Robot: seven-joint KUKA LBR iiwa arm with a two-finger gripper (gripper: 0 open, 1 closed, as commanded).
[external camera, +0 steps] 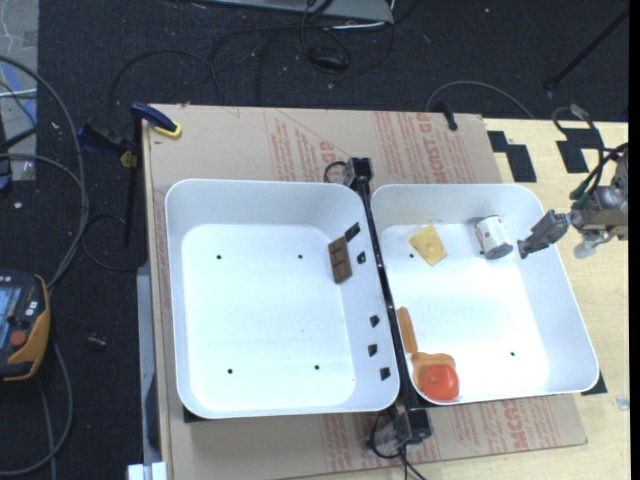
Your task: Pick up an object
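In the right bin [560, 298], a white cylinder [490, 235] lies near the far wall, with a yellow wedge [430, 245] to its left. A red-orange ball-shaped piece [438, 379] on a tan handle [406, 330] rests in the near left corner. A brown bar [341, 259] leans by the right wall of the left bin [200, 298]. My gripper [541, 235] sits over the right bin's far right rim, just right of the white cylinder and apart from it, holding nothing that I can see.
The bins stand on a cardboard sheet [300, 143] over the bench. A yellow and blue clamp [157, 119] sits at the sheet's far left corner. Cables run across the dark floor behind, and a black bracket [359, 171] stands between the bins.
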